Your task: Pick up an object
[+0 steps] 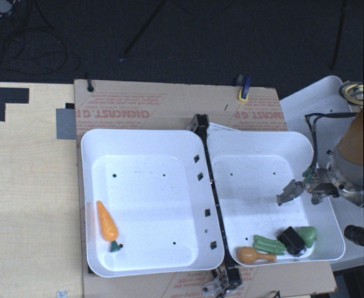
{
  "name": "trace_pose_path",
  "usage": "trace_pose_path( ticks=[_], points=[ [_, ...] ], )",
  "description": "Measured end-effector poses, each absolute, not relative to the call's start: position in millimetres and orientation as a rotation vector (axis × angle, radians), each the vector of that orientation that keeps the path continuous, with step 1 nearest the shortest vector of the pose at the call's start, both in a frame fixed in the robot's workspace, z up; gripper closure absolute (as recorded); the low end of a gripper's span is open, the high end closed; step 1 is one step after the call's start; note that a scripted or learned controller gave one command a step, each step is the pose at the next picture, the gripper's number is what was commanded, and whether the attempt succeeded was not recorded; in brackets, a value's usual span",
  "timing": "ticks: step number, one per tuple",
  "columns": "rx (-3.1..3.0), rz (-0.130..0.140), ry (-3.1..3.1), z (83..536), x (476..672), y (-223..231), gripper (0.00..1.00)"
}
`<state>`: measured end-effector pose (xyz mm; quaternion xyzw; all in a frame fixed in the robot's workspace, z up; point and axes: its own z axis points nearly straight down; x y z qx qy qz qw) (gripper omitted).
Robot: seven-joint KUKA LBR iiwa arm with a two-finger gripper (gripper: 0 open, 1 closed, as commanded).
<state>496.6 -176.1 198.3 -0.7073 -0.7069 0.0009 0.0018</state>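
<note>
1. Camera view: two white bins side by side on cardboard on the surface (27,191); left bin (141,141), right bin (256,143).
2. Left bin: orange toy carrot (106,221) near the front-left corner, lying roughly lengthwise, dark green stem end toward the front wall.
3. Right bin, front-right corner: cluster of items close together. Green vegetable toy (269,244), black block (291,239) resting against a rounder green piece (307,234), and a tan pear-like toy (254,255) at the front wall, just beside the green vegetable.
4. Arm enters from the right over the right bin's right wall; gripper (292,192) sits above the bin floor, behind the cluster and apart from it.
5. Gripper state: fingers look spread, nothing between them; no object held.
6. Blue-and-yellow clip (243,88) on the cardboard's back edge.
</note>
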Motion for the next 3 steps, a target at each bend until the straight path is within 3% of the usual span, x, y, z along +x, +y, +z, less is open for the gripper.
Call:
trace_pose_path(
  ticks=[1,2,3],
  points=[
    [-2.223,-0.015,-2.24,342,572.0,-143,0.0],
    [-2.216,0.004,-2.225,342,567.4,-145,1.0],
    [-2.214,0.007,-2.222,235,645.1,-151,1.0]
  ],
)
